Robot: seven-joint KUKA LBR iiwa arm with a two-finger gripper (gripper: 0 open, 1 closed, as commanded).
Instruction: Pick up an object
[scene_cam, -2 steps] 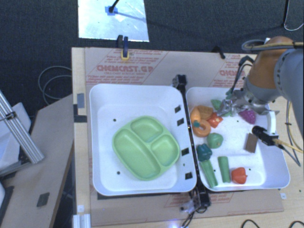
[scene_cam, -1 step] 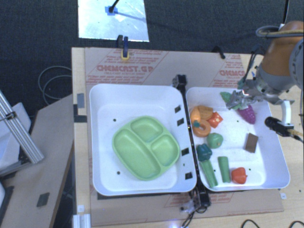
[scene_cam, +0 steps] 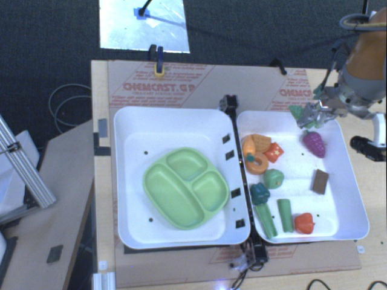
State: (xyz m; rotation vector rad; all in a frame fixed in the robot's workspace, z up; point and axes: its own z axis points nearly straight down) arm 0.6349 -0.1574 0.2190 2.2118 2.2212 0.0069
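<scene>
Over right bin's (scene_cam: 354, 222) far corner, hand (scene_cam: 312, 117) hovering, grip state can't tell, green leafy piece (scene_cam: 297, 110) at its tips, purple grapes (scene_cam: 314, 143) just below, green plate (scene_cam: 184, 188) in left bin (scene_cam: 130, 162)

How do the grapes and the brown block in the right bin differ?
Colour: the grapes are purple, the brown block dark brown. Shape: the grapes are a lumpy, rounded bunch, the block a flat-faced rectangle. Place: the grapes lie at the bin's far end just below the gripper, the block sits nearer, midway along the right side. Both rest loose on the right bin floor, apart from the other toys.
</scene>
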